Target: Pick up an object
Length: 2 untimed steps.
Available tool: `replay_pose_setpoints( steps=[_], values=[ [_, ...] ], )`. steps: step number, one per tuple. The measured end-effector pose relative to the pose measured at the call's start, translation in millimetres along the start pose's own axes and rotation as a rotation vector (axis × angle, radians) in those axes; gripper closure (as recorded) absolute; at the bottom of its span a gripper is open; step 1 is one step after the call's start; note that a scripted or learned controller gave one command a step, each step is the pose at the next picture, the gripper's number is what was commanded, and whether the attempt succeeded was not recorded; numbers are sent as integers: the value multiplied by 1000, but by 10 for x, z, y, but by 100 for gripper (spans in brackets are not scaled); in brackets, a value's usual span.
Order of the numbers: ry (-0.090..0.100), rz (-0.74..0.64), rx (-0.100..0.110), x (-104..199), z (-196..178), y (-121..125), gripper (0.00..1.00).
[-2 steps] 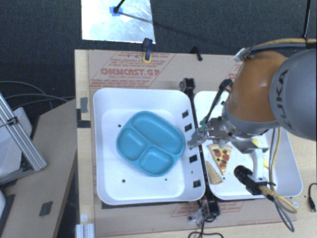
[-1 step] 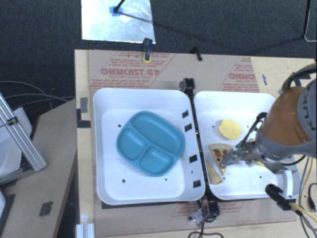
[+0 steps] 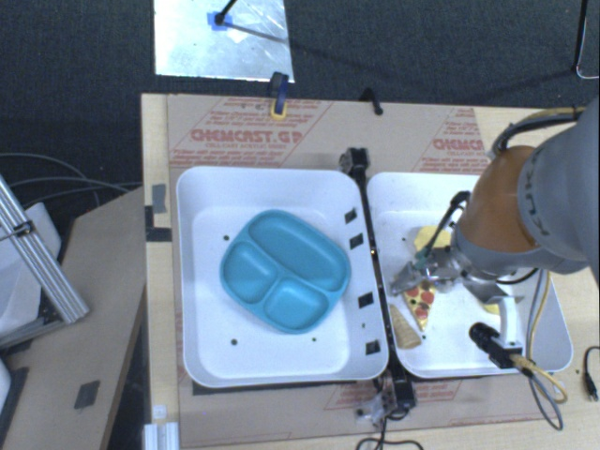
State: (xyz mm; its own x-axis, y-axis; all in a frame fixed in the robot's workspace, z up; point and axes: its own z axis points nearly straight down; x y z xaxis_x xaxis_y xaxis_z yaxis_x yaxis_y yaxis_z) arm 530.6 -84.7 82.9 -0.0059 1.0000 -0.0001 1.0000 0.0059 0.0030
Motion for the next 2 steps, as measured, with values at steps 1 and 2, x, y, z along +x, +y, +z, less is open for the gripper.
replay_pose_setpoints(
  steps=[1,2],
  values=[
    [0,2,-1,-11,-119,-5,100],
    [4,-8,-9,815,-1070,243,100]
  ],
)
